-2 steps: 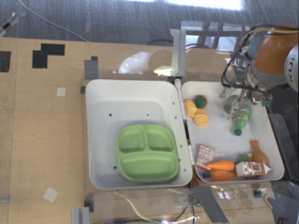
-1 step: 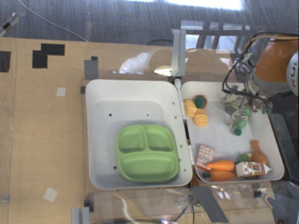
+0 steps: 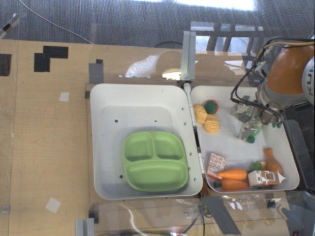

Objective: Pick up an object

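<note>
Claw [image 3: 249, 130] is low in the right bin [image 3: 293, 183], upper right part; its fingers are a blur of grey and green, so spread or pinched: cannot tell. A small green thing [image 3: 251, 139] sits at its tip, contact unclear. Left of the claw: yellow corn pieces [image 3: 206, 119] and a red-green strawberry [image 3: 211, 106]. Below it, along the bin's near wall: patterned packet [image 3: 216, 162], two carrots [image 3: 232, 179], milk carton [image 3: 266, 178], drumstick [image 3: 272, 161]. Green divided plate [image 3: 155, 160] lies in the left bin [image 3: 108, 102]. Arm [image 3: 288, 73] cut off at right.
</note>
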Robot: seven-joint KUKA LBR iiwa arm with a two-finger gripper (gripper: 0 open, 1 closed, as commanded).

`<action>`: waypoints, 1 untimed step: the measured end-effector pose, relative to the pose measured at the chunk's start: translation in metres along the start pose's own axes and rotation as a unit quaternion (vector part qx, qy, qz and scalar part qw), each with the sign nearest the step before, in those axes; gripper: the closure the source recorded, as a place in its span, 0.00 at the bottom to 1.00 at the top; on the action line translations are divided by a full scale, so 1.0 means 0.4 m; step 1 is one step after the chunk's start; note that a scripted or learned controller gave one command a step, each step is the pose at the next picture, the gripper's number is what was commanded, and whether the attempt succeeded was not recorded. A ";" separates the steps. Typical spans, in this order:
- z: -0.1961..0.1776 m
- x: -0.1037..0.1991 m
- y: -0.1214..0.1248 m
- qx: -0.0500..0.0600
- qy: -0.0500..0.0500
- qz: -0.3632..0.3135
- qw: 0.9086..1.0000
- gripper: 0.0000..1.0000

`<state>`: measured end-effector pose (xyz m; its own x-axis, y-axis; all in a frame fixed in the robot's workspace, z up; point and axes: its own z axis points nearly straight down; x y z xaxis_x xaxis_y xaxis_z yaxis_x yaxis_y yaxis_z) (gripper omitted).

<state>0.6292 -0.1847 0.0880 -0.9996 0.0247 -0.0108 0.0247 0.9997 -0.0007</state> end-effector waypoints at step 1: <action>-0.040 -0.013 0.003 0.001 -0.008 -0.003 1.000 1.00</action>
<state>0.6345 -0.1834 0.1040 -0.9995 0.0179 -0.0277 0.0181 0.9998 -0.0036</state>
